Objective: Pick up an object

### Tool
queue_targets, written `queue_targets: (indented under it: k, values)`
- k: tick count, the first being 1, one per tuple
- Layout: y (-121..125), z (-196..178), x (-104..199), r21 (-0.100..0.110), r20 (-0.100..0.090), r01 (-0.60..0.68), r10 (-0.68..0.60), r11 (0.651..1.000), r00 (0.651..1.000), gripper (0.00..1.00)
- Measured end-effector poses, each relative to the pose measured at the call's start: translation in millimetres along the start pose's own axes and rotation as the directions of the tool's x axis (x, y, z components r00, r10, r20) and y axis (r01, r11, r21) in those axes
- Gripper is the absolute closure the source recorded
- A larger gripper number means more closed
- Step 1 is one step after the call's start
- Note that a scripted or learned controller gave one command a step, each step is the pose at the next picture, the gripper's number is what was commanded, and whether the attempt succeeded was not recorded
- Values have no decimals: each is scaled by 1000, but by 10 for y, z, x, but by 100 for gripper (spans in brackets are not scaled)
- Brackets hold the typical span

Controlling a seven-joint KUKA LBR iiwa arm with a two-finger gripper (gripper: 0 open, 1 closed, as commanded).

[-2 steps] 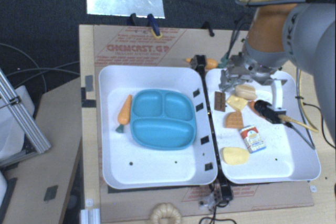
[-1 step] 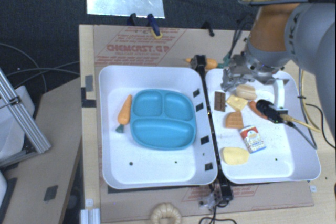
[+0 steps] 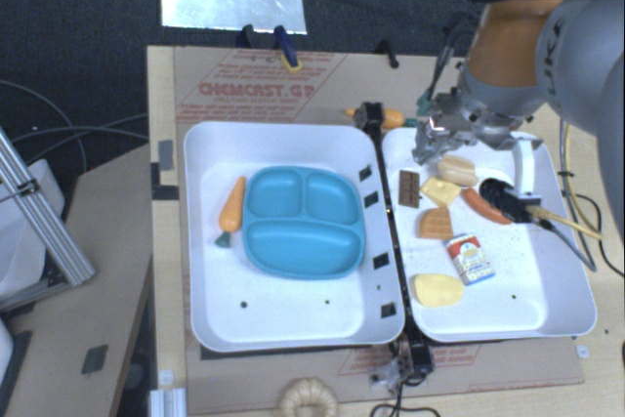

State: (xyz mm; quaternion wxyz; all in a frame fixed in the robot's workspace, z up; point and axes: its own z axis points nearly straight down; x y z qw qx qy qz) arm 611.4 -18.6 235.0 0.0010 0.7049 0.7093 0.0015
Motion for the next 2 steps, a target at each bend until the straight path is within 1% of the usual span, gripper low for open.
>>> queue_targets:
  k: [1, 2]
  values:
    - [-97, 78, -55, 3, 2, -6, 6, 1000, 1000, 100]
    - [100, 56, -50, 0, 0, -1, 1, 1000, 1000, 100]
